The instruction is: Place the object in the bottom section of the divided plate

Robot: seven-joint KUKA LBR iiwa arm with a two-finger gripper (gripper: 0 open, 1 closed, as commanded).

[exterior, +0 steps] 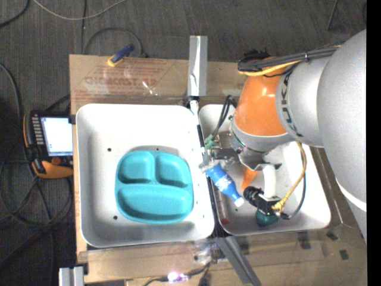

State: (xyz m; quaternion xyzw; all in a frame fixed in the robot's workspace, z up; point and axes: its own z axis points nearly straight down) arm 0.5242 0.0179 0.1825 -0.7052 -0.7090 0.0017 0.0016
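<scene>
Reaching in from the right, the grey arm (333, 94) with its orange band (262, 109), bulking over the right bin (315, 213) and ending in the gripper (215, 158) above that bin's left wall. Left of the gripper, the left bin (95, 124), and in it the teal divided plate (155, 186), lying flat, near the gripper but across the wall between the bins. Further left, well apart from the gripper and off the bins, a handheld screen unit (50, 142) with orange trim. Just below the gripper, the blue object (222, 181), tilted, white-tipped end pointing away toward lower right, inside the right bin and not on the plate. Whether clenched, released or touching the blue object: cannot tell, the gripper's working end hidden under the wrist. Below and right of the gripper, a small dark green piece (265, 218).
</scene>
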